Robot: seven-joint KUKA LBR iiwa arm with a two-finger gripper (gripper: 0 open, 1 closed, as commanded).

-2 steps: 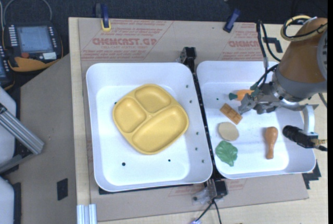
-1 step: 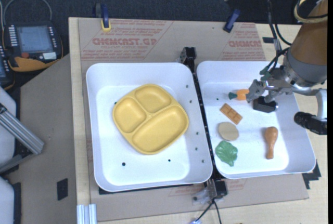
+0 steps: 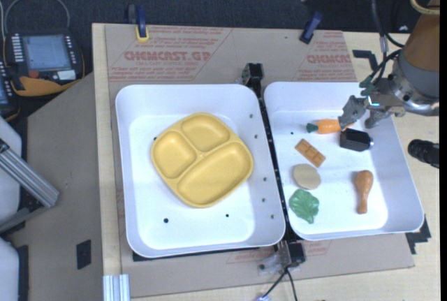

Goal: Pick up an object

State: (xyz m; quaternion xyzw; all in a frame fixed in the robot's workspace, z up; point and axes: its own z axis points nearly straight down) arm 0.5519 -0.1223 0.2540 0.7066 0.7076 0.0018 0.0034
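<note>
Gripper (image 3: 363,114) hovering over right bin (image 3: 398,223).
Jaws are standing open, gripping nothing, above the carrot (image 3: 325,127) and black block (image 3: 355,140) at the far side.

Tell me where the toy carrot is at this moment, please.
The toy carrot lies in the right bin, near its back edge, just behind the brown cracker and beside the gripper.

Yellow plate (image 3: 202,159) in left bin (image 3: 133,153)
</note>
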